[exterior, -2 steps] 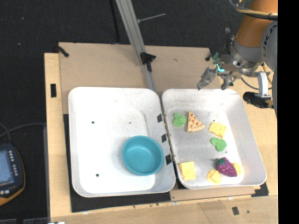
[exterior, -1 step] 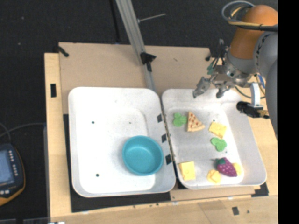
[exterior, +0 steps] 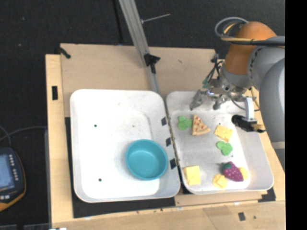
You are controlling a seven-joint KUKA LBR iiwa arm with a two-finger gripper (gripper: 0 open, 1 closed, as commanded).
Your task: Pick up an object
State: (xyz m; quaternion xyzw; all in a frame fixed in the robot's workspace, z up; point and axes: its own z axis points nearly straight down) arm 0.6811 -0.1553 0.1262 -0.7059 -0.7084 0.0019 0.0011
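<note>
We see the pizza slice (exterior: 200,126) near the right bin's (exterior: 254,150) far edge, a green piece (exterior: 184,123) just beside it. Above that far edge hangs the claw (exterior: 206,101), spread wide, holding and touching nothing. A teal bowl (exterior: 147,159) sits in the left bin (exterior: 96,109).

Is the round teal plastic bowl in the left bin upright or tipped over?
Upright. The round teal plastic bowl shows its open mouth and inner bottom to the camera, resting in the left white bin.

The claw (exterior: 207,101) is seen spread open above the right bin (exterior: 249,150), near a pizza slice (exterior: 199,126); a teal bowl (exterior: 146,159) is held in the left bin (exterior: 96,109).
</note>
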